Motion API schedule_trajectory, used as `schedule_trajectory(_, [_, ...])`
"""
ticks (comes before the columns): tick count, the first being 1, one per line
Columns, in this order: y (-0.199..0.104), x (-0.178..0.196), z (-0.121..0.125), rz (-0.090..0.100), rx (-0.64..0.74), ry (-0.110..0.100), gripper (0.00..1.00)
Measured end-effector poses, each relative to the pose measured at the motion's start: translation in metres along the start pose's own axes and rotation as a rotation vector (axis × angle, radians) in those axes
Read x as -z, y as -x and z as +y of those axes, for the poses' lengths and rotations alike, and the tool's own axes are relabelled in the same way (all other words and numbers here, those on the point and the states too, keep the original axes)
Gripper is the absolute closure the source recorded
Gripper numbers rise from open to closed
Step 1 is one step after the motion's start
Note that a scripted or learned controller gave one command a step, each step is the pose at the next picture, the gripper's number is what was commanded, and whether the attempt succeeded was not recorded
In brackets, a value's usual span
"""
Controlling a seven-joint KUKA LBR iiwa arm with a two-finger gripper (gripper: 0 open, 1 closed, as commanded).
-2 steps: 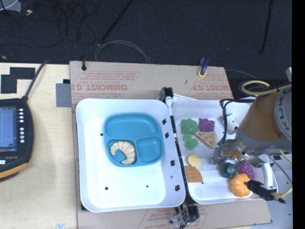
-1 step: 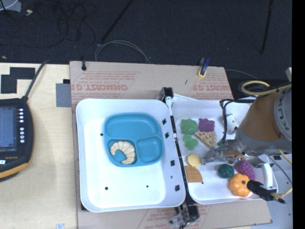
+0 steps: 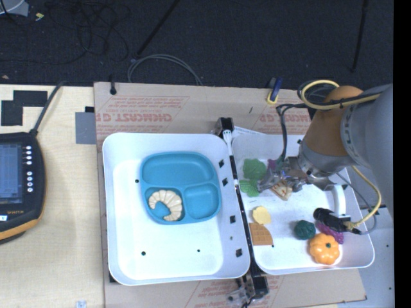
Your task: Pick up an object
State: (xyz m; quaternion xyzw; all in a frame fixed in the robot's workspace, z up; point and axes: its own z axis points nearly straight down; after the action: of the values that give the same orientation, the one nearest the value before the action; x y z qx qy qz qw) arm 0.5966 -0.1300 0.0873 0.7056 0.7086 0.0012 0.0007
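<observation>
Item: right bin (image 3: 359, 262), holding the candidate objects in a loose cluster: green leafy piece (image 3: 254, 169), small tan toast-like piece (image 3: 280, 190), pale yellow disc (image 3: 261, 215), brown wafer (image 3: 261, 236), dark green lump (image 3: 304, 229), purple piece (image 3: 331, 222), orange pumpkin (image 3: 324, 249). End effector (image 3: 286, 179): low over the bin's upper part, at the toast-like piece and just beside the green leafy piece; whether it is apart or together cannot be told, nor whether anything sits in it. Risks, as judged: the two nearest pieces lie touching or nearly so, so a closing grasp may catch both, or nudge one aside and pinch neither; flat pieces lying on the bin floor offer little edge to grip; the divider (image 3: 232, 191) between bins stands near and could be struck on a sideways approach. Item: left bin (image 3: 122, 249), holding a blue compartment plate (image 3: 192, 169) with a croissant (image 3: 166, 203) in its lower left section. Surface: both bins rest on a cardboard sheet (image 3: 160, 111) on a pale desk (image 3: 58, 249). Surroundings: control pendant (image 3: 16, 181) at the left, dark floor with cables (image 3: 160, 63) beyond.
</observation>
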Motion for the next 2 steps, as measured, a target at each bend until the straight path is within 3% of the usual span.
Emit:
schedule_trajectory(1, [0.008,0.001,0.05,-0.001,-0.001,0.0,0.0])
schedule_trajectory(2, [0.008,0.013,0.048,-0.001,0.003,-0.004,1.0])
